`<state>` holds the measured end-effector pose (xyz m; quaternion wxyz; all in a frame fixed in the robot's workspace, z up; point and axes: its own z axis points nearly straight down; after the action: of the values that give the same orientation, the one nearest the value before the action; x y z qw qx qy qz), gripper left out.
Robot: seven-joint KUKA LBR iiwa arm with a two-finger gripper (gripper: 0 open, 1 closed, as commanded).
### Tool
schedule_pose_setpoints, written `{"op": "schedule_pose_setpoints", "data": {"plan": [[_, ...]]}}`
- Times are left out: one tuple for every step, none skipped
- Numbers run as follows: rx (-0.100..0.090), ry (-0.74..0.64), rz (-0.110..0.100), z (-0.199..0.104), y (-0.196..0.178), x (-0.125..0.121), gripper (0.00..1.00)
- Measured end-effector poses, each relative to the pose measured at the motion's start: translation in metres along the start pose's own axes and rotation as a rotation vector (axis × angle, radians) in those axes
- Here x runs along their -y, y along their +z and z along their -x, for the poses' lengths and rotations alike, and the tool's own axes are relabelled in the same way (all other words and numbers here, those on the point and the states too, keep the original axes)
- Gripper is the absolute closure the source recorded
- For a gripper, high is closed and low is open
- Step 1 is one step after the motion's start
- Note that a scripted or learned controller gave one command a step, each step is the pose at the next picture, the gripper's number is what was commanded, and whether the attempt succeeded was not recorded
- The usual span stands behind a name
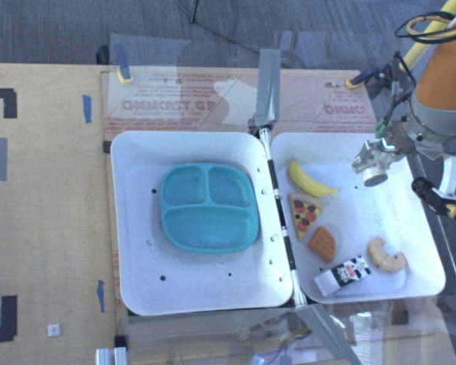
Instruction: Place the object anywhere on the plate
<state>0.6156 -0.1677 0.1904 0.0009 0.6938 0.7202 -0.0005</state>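
A teal plate (210, 207) with three compartments lies in the middle of the left bin (137, 280). The right bin (422, 226) holds a yellow banana (310, 180), a pizza slice (304, 214), a brown cookie-like piece (322, 243), a croissant (387, 256) and a small black-and-white carton (344, 274). My gripper (372, 166) hangs over the upper right part of the right bin, to the right of the banana and apart from every object. Nothing shows between its fingers.
A metal divider (277, 211) separates the two bins. The arm's orange band (441, 74) and cables sit at the right edge. Cardboard and clear sheeting lie behind the bins, and wooden bench top stretches to the left.
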Motion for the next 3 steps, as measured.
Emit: {"op": "schedule_pose_setpoints", "data": {"plan": [[-0.002, -0.13, 0.002, -0.069, 0.02, -0.03, 1.0], [-0.001, -0.269, 0.004, -0.152, -0.025, -0.026, 1.0], [-0.003, -0.849, 0.002, -0.218, 0.004, -0.008, 1.0]]}}
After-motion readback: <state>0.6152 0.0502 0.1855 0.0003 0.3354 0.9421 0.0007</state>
